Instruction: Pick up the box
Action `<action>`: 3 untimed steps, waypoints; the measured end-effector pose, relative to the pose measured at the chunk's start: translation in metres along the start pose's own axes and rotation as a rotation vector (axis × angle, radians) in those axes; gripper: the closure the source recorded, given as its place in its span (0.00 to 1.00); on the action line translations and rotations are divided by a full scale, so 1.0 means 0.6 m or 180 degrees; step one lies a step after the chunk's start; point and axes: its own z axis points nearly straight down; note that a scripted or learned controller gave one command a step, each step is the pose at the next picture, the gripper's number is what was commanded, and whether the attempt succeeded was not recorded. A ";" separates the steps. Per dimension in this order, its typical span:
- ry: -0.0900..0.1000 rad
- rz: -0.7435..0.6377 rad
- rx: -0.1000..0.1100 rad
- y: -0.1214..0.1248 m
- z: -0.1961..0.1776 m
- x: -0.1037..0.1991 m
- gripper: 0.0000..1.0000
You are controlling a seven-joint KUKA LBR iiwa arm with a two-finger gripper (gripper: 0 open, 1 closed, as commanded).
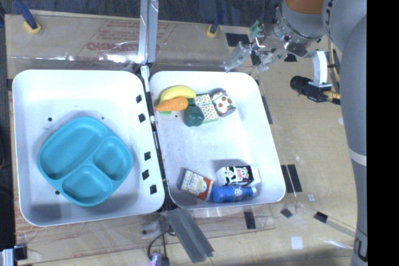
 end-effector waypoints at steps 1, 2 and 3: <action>0.0000 -0.0198 0.0004 -0.147 0.105 0.071 0.00; 0.0002 -0.0959 0.0001 -0.147 0.298 0.127 0.00; -0.0003 -0.0973 -0.0002 -0.146 0.281 0.126 1.00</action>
